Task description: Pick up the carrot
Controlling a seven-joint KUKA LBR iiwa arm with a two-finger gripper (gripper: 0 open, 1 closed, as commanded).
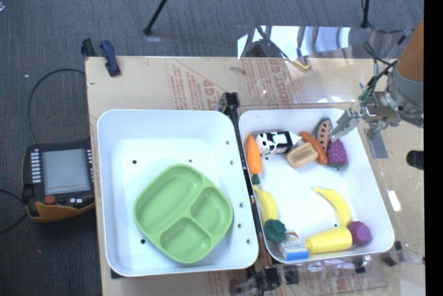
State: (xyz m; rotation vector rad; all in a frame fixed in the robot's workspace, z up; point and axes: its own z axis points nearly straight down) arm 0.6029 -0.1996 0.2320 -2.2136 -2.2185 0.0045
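While the grey two-finger gripper (348, 120) hangs at the right bin's upper right rim, its state cannot be told. The small orange carrot (254, 154) is seen against that white bin's (367, 170) left wall; a grasp could be blocked by the wall.

Both white bins (111, 149) look like smooth, faintly glossy plastic, and the green divided tray (183, 213) in the left one has a matt plastic finish. The carrot (254, 155), the two bananas (333, 205) and the other toy foods in the right bin look like smooth moulded plastic with a soft sheen. The table (187, 80) is topped with printed brown cardboard, dull and slightly rough, with a shiny reflective sheet (304, 45) at its far edge.
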